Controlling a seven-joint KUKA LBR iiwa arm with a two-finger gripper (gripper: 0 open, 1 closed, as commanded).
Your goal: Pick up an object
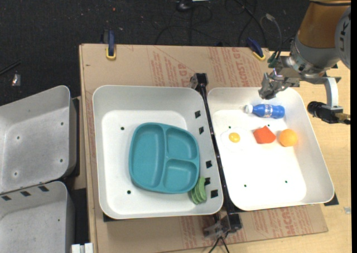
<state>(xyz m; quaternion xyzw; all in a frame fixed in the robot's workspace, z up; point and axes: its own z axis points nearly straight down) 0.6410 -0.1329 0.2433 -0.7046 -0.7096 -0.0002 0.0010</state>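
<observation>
Bottle [268, 111]: small blue plastic one with a white cap, lying on its side near the far edge of the right bin [279, 193], cap end pointing toward the left bin.
Gripper [271, 91]: hangs just above and behind the bottle, over the right bin's far rim — nothing is seen between its fingers.
Jaws: whether they stand apart or together cannot be told from this slant; the fingertips blur into dark metal.
Arm [323, 18]: grey, with an orange band above the wrist, reaching in from the right side of the view.
Red block [264, 135]: small orange-red wedge on the right bin floor, nearer the camera than the bottle, apart from it.
Orange ball [288, 137]: just beside the red block, on its right.
Yellow piece [234, 137]: small and round, left of the red block, near the wall shared with the other bin.
Left bin [111, 135]: holds a teal divided tray [164, 158] — three compartments, lying flat.
Green item [198, 192]: tucked against the tray's near right corner; its kind is unclear.
Bench [150, 62]: brown board under both bins, clamped at the far edge.
</observation>
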